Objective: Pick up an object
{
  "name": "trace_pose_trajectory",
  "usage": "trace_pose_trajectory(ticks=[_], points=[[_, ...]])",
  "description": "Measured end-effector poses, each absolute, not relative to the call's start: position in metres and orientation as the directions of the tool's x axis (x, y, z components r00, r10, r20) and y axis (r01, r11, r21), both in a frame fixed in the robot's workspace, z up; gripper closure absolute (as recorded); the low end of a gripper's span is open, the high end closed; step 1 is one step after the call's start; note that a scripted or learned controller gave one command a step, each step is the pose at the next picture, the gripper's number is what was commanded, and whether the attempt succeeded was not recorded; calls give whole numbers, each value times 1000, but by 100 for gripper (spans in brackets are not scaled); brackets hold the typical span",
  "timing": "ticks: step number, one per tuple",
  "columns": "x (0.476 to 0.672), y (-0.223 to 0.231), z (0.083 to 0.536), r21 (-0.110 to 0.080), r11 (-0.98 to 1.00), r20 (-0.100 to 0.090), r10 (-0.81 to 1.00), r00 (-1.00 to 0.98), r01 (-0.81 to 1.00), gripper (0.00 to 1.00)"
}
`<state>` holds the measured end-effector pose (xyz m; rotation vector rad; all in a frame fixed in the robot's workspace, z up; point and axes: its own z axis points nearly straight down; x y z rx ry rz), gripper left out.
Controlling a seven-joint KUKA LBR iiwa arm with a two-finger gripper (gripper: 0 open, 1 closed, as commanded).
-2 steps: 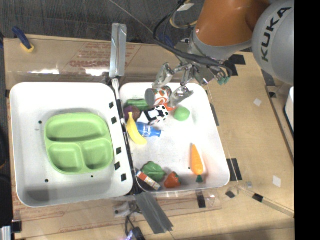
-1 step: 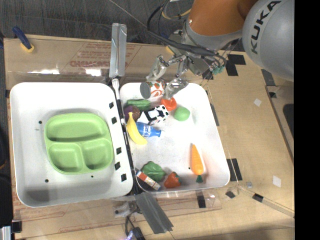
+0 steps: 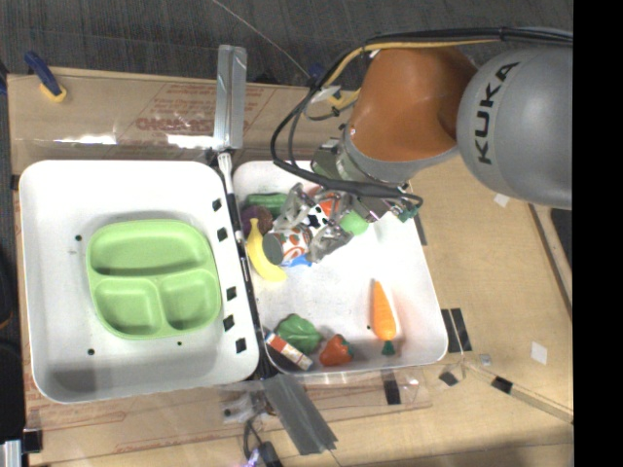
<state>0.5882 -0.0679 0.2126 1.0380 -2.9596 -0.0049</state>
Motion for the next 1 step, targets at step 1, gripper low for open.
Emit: trace_pose_trajectory(ticks=[1], points=[[643,-55,272,-5,781,-6,-625,-781,-625,100]])
